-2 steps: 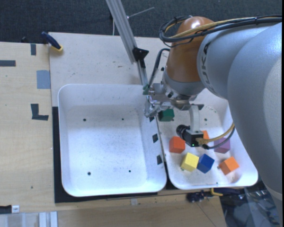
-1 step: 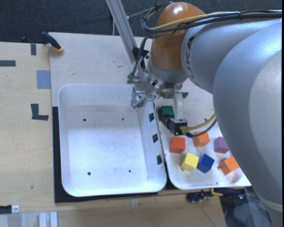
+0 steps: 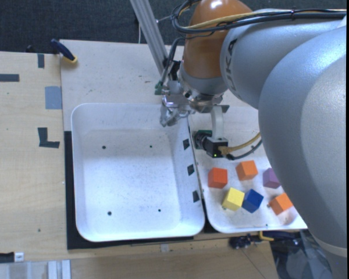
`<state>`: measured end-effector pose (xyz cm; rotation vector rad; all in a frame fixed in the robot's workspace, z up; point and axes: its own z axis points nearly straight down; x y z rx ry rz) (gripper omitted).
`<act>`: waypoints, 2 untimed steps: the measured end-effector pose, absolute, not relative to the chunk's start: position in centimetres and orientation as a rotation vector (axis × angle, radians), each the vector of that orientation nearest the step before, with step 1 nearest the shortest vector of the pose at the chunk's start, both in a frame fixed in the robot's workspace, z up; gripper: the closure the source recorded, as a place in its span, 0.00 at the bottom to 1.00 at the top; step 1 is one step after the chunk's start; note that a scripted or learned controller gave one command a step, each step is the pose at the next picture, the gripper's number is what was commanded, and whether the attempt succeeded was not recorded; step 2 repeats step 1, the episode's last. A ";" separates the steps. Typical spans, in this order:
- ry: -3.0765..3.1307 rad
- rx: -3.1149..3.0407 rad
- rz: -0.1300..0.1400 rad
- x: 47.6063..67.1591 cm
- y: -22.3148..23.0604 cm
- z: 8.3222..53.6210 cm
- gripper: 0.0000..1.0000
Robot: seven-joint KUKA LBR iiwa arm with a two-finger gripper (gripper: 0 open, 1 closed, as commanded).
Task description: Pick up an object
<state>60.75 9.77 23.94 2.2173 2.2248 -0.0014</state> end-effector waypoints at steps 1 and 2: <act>2.223 2.219 -0.004 60.7 9.7 23.9 0.00; 2.223 2.219 -0.004 60.7 9.7 23.9 0.00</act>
